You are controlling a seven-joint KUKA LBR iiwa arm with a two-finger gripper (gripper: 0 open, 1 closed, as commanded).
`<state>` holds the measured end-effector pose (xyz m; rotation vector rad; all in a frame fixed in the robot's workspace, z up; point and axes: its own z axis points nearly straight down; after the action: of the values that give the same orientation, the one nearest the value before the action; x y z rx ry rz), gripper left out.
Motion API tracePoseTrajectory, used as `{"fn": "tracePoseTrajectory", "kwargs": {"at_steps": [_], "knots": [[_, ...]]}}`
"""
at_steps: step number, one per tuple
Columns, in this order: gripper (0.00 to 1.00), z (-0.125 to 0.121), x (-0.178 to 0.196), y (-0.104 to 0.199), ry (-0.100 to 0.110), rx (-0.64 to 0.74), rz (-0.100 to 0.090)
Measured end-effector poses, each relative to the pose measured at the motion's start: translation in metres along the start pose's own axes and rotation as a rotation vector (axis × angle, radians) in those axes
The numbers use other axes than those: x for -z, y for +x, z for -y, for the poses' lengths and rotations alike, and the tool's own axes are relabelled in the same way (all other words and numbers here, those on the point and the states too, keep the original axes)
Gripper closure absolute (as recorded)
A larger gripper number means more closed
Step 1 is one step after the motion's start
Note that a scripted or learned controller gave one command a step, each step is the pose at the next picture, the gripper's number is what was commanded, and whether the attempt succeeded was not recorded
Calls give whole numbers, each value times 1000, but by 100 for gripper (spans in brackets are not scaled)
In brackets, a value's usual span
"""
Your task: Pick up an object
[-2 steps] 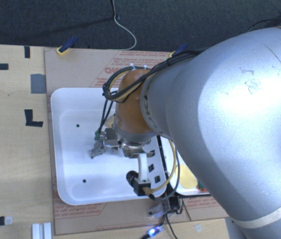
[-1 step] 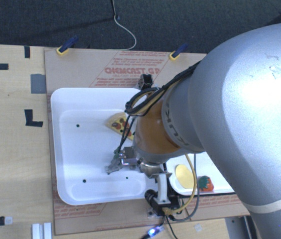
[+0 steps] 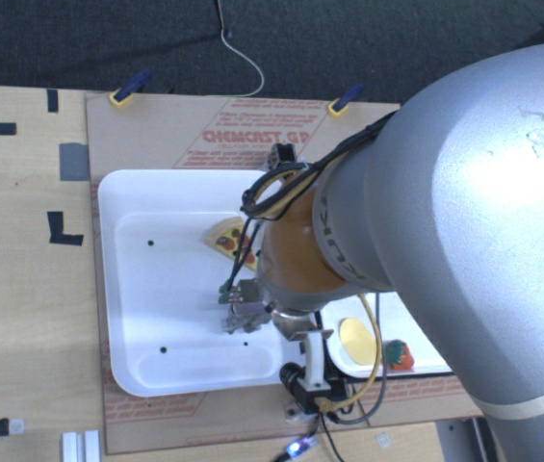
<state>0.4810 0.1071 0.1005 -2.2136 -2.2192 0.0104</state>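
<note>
A yellow wedge-shaped object with red spots (image 3: 224, 238), like a pizza slice, lies in the left white bin (image 3: 146, 287) near its back right, partly hidden behind the arm. My gripper (image 3: 238, 314) reaches down over the right half of that bin, a little in front of the slice. The arm's grey body and orange band (image 3: 296, 248) cover the gripper from above. In the right bin (image 3: 426, 359), a pale yellow round object (image 3: 356, 340) and a small orange and green object (image 3: 399, 355) lie near the front edge.
Both bins rest on a cardboard sheet (image 3: 243, 133) held by yellow and blue clamps (image 3: 129, 87) at the back. Black cables (image 3: 272, 186) loop around the wrist. The large grey arm covers most of the right bin. The left half of the left bin is bare white floor.
</note>
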Motion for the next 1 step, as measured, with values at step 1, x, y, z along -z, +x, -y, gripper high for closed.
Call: {"fn": "tracePoseTrajectory", "kwargs": {"at_steps": [1], "knots": [[100,-2,-17,12,-5,-2,2]]}}
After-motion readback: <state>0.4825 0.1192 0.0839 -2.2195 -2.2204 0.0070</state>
